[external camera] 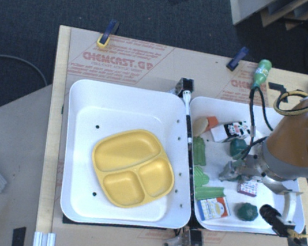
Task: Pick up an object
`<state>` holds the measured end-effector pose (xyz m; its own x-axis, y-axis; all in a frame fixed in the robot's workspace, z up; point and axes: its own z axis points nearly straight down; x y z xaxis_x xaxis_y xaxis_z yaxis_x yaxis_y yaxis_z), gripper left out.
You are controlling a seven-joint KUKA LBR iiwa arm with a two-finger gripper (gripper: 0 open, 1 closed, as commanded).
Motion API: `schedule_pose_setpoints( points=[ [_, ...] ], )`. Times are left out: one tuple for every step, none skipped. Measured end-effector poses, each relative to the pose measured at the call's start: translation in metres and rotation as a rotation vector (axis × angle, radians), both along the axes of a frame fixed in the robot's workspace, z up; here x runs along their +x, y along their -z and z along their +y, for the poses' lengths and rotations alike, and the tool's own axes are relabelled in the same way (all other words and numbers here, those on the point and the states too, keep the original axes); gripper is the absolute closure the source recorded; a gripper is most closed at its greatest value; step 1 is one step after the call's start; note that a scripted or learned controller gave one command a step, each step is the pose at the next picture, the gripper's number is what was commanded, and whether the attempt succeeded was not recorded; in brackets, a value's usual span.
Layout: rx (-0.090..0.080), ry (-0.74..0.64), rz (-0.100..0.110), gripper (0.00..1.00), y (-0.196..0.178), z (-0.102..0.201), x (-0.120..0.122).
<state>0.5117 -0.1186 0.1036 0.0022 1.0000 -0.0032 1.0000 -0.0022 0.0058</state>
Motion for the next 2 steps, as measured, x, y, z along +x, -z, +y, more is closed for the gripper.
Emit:
schedule_pose_setpoints(
  points=[
    [0.001, -0.003, -0.001, 1.0, -0.058, -0.004, 0.01],
    [0.001, -0.004, -0.001, 1.0, -0.112, 0.0, 0.021]
  ],
)
